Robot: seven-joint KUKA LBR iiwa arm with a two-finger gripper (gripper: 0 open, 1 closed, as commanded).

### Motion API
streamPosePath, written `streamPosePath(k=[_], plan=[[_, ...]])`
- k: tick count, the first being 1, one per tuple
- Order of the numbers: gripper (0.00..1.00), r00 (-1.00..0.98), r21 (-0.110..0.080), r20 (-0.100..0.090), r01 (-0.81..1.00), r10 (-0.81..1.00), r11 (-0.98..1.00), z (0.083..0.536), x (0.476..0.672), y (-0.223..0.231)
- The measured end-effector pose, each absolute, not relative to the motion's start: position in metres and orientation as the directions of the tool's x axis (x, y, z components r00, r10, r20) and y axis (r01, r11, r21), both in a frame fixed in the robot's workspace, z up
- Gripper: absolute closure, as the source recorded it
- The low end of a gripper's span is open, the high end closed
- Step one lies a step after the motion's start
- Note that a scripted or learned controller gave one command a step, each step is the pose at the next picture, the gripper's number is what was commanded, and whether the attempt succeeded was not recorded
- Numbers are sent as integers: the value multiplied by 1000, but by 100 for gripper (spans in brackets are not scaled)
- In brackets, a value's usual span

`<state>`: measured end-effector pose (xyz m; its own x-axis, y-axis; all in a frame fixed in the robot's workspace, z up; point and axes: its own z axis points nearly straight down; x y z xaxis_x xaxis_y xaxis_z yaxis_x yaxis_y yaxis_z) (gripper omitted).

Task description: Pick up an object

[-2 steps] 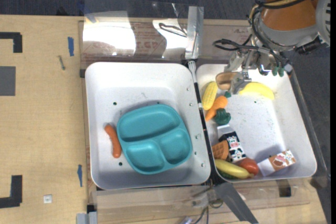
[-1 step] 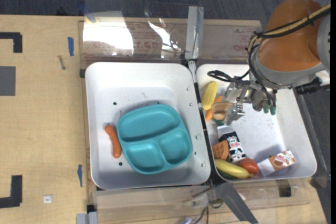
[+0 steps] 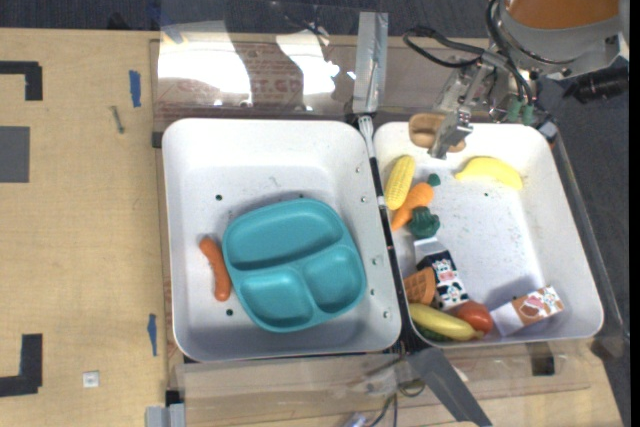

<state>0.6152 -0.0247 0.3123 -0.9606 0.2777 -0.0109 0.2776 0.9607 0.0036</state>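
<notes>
Left bin (image 3: 190,155) with teal tray (image 3: 293,262) and sausage (image 3: 216,268) at 9 o'clock, right bin (image 3: 570,245) with corn (image 3: 400,179), banana (image 3: 441,322), claw (image 3: 450,130) at 12 o'clock, grip unclear

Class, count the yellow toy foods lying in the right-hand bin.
3: a corn cob by the left wall, a lemon near the top, a banana at the bottom. Others may be hidden.

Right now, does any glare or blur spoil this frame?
Camera view: strong glare on the clear sheet behind the left bin; the tool looks slightly blurred; the bin contents, like the teal tray and corn, read clearly.
</notes>
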Motion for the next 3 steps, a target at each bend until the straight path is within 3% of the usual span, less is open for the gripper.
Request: streamPosePath(k=[1, 2, 3], plan=[[100, -976, 0, -2, 219, 219, 976, 276, 566, -50], [100, -972, 3, -5, 237, 237, 972, 284, 651, 6], [100, -1000, 1, -2, -29, -29, 1000, 234, 609, -5]])
